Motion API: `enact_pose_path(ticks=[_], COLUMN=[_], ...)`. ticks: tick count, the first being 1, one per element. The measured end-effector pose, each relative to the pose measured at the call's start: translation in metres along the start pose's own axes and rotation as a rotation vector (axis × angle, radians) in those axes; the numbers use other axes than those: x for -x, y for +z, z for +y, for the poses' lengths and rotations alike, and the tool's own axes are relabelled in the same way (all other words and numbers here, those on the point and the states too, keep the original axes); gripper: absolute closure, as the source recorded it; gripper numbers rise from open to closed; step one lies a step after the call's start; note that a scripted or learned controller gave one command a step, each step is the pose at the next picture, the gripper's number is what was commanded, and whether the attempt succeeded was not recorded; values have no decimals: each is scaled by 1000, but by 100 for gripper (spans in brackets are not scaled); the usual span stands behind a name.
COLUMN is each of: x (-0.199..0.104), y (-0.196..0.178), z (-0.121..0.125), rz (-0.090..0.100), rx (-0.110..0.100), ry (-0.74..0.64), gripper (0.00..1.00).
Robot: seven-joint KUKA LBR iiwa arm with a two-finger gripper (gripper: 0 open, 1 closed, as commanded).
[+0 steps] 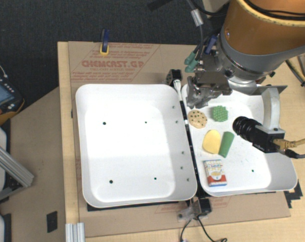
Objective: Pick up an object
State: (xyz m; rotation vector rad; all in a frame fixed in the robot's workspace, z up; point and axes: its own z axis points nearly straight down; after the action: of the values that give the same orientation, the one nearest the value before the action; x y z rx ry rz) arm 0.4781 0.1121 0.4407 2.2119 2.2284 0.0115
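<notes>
Pincer point(195, 101) above one cookie point(197, 118); two bins point(92, 135).

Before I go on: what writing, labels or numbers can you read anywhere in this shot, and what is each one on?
"CHEMCAST G P", large red letters on the brown cardboard sheet under the bins; the last characters are uncertain.
Smaller red lines above and below it on the same sheet: too blurred to read.
Print on the small red-and-white carton in the right white bin: too small to read.
</notes>
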Motion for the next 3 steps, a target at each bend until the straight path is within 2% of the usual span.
enact_pose_path(ticks=[1, 2, 3], x=[-9, -38, -71], y=[-23, -16, -42], z=[2, 1, 2], rz=[-3, -4, -1], rx=[-2, -9, -2], ry=[6, 4, 3], gripper=[100, 100, 100])
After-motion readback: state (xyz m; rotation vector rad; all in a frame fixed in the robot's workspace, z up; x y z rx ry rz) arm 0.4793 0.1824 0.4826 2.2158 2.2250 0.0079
